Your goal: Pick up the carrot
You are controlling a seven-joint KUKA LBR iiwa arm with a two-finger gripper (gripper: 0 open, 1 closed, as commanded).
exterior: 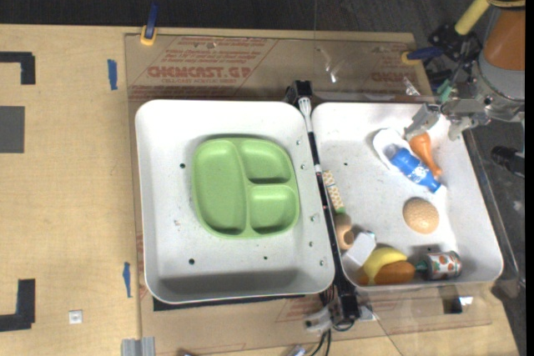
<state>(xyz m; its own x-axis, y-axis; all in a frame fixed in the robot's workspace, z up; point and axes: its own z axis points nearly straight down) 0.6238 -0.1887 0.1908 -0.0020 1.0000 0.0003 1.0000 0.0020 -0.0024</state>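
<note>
Dark carpet along the top of the frame, tan bench (67, 204) below, two white bins side by side. Left bin (158, 204) with a green divided plate (246, 185) at its middle. Right bin (484, 246) with a white-and-blue bottle (406, 160) near its upper part, a tan ball (421, 215) below that, and a banana (381, 261), a small can (440, 264) and other bits along the lower edge. Grey arm (505, 54) at the upper right, gripper (438, 122) low over the right bin's upper right corner. Carrot (425, 148) tilted, its top end between the clenched fingers, touching the bottle.
</note>
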